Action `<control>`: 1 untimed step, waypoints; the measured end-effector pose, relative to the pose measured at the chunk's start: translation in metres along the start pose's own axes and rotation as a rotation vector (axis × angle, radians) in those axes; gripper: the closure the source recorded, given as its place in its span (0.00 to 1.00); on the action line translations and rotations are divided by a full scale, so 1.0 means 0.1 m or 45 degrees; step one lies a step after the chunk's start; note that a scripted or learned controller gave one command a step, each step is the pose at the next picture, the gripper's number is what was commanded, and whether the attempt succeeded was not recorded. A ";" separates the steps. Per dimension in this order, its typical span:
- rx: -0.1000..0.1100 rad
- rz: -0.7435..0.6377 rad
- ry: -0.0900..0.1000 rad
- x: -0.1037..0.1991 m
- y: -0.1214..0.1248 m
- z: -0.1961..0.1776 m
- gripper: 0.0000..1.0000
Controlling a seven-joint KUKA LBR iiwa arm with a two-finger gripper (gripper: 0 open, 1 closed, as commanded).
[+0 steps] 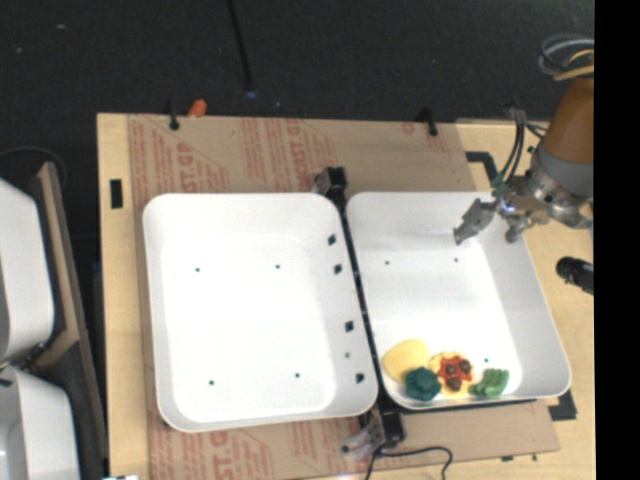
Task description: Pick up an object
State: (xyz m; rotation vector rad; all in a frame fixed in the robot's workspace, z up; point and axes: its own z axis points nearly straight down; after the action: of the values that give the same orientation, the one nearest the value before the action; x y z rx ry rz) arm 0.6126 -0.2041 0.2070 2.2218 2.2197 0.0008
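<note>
Over the right bin's [520,298] far right corner the gripper [492,220] hangs with fingers spread apart and nothing between them, well apart from the toys (yellow piece [404,356], teal piece [421,384], red-and-green bits [470,374]) huddled at that bin's near edge.

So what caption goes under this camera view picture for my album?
Gripper hovers over the right bin, far from the toys in its near corner.
</note>
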 end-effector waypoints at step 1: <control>0.004 -0.004 0.002 0.53 -0.36 0.34 0.00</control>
State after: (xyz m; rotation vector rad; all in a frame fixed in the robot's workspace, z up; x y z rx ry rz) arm 0.5765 -0.1506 0.1733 2.2206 2.2258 -0.0008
